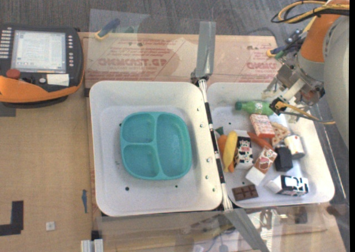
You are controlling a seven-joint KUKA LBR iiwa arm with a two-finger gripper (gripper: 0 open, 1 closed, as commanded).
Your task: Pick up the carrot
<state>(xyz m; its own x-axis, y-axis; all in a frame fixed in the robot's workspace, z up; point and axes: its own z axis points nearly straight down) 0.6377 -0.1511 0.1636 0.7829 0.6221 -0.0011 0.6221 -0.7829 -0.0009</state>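
Observation:
The carrot (222, 145) is a short orange piece with a dark green tip. It lies at the left edge of the right bin (321, 163), pressed against a yellow banana (231, 151). My gripper (288, 94) hangs over the far right corner of that bin, well to the right of the carrot and farther back. It is not touching the carrot. The wrist and its fittings hide the fingertips.
Crowding the right bin are a green bottle (252, 106), a red box (260, 125), a cow-patterned carton (244, 152), a black block (283, 158), a chocolate bar (244, 192) and several small cartons. The left bin (105, 134) holds a teal divided plate (156, 145). A teach pendant (39, 63) lies at the far left.

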